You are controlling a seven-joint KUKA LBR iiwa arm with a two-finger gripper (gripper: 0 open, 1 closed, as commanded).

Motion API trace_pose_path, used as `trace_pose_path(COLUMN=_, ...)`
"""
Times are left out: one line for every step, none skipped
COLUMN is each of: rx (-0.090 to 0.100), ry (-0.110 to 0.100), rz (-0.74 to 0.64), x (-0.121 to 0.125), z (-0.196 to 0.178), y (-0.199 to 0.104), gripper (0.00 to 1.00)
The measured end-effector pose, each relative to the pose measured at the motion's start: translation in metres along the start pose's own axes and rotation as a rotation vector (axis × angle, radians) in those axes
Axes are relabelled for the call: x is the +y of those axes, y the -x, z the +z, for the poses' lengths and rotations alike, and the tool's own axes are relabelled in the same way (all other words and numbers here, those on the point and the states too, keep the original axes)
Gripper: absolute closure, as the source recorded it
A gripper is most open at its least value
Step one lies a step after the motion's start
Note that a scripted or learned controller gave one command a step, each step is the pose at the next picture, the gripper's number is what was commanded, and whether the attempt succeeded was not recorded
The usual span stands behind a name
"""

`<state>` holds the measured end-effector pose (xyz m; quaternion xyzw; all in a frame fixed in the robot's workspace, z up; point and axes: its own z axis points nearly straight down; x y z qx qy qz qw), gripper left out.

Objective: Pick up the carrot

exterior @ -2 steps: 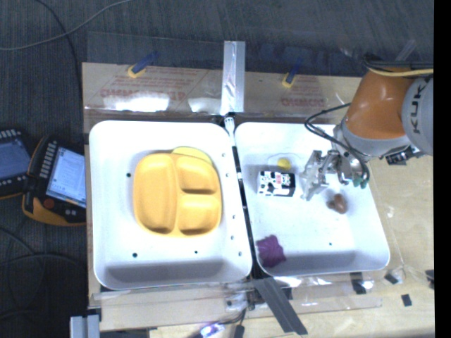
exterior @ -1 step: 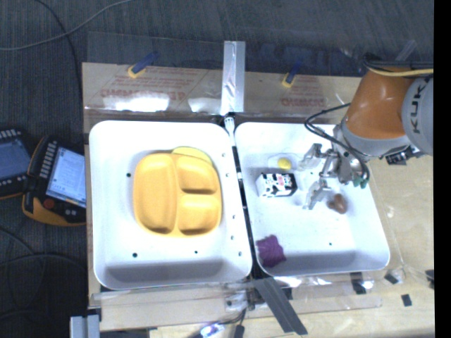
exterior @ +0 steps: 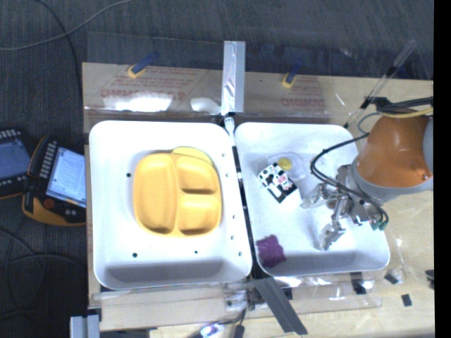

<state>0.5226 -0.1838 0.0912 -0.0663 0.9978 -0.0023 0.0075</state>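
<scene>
Worktop (exterior: 412, 273) carrying two shallow white bins side by side. The left bin (exterior: 113, 259) holds a yellow divided plate (exterior: 177, 192) near its centre. The grey arm with its orange band (exterior: 394, 150) reaches over the right bin (exterior: 366, 259); its hand (exterior: 330, 220) hangs low above the bin floor, and whether it is wide or narrow cannot be told. Smaller contents: purple object (exterior: 270, 249) at the near-left corner, black-and-white patterned item (exterior: 276, 182), small yellow piece (exterior: 284, 164). The carrot's position cannot be made out.
</scene>
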Motion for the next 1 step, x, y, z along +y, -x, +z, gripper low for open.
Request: trace_pose_path(rx=-0.005, ry=-0.002, rz=-0.381, x=0.0026, z=-0.0009, y=-0.0213, gripper=0.00)
